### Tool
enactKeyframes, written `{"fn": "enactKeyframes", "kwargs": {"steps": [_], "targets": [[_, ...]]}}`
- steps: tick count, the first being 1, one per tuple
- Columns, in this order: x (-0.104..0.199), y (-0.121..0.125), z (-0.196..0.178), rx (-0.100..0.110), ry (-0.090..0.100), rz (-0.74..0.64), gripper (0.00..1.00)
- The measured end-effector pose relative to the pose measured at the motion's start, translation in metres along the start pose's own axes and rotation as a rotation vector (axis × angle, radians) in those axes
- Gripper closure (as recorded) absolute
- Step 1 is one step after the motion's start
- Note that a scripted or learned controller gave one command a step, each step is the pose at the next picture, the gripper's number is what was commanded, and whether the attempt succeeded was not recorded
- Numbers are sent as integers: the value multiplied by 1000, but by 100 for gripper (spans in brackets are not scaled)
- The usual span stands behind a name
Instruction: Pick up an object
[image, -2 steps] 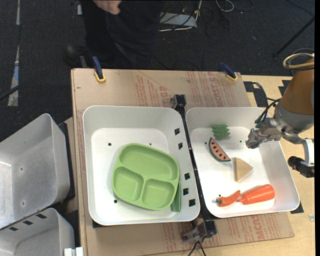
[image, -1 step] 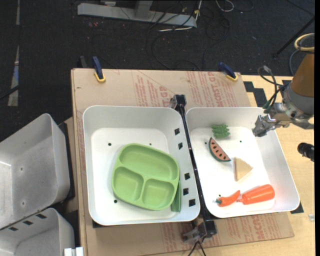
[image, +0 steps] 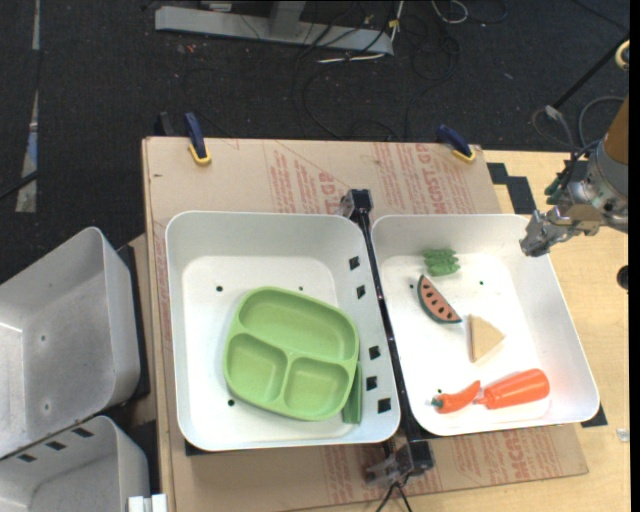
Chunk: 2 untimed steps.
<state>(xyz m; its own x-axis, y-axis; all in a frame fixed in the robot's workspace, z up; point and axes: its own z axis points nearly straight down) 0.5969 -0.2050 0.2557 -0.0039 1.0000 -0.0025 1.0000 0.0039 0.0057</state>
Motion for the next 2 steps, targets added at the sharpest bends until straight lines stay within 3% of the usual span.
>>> {"fn": "enactKeyframes", "kwargs": {"steps": [2], "targets": [[116,7,8,7,3,-2,100]]}}
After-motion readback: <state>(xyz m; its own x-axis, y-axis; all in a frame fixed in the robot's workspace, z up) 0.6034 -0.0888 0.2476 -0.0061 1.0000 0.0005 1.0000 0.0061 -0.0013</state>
